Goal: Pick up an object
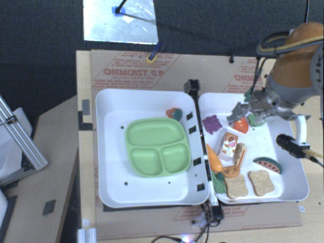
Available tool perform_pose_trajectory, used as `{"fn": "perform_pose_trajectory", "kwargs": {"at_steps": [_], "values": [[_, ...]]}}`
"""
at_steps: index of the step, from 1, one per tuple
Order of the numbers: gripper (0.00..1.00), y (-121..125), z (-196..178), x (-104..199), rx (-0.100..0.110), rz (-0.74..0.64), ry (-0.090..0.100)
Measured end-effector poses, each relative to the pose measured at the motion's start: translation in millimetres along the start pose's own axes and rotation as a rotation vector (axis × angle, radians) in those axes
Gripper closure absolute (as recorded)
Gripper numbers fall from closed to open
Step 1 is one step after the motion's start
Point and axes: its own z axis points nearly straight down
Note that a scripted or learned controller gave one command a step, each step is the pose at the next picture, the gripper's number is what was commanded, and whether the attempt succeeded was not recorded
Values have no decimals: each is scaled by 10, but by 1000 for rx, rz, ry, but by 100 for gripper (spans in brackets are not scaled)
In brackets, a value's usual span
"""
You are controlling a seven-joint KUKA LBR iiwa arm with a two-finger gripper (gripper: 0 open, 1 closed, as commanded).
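Tan bench (61, 135) under cardboard sheet (136, 70) with red print, dark carpet beyond, foil-like square (120, 14) far left, metal frame (15, 135) at left edge

Two white bins side by side: left bin (109, 135) with one green divided plate (157, 147), three compartments, plus one small red-and-teal toy (174, 113) just beyond plate near far right corner

Right bin (298, 181) with toy food: two bread slices (249, 184) near edge, one watermelon slice (267, 164) right of middle, one orange carrot (213, 158) along left wall, one purple grape bunch (212, 123) far left, one small carton (229, 147) centre, one red tomato-like piece (241, 126) just under gripper

Gripper (242, 114) low over far part of right bin, touching or just above red piece; open or closed: cannot tell

Arm (296, 65) from right, orange band up top
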Motion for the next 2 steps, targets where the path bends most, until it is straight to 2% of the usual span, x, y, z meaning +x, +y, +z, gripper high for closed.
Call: {"fn": "perform_pose_trajectory", "kwargs": {"at_steps": [2], "values": [[0,-148,1184,34,5,2,1]]}}
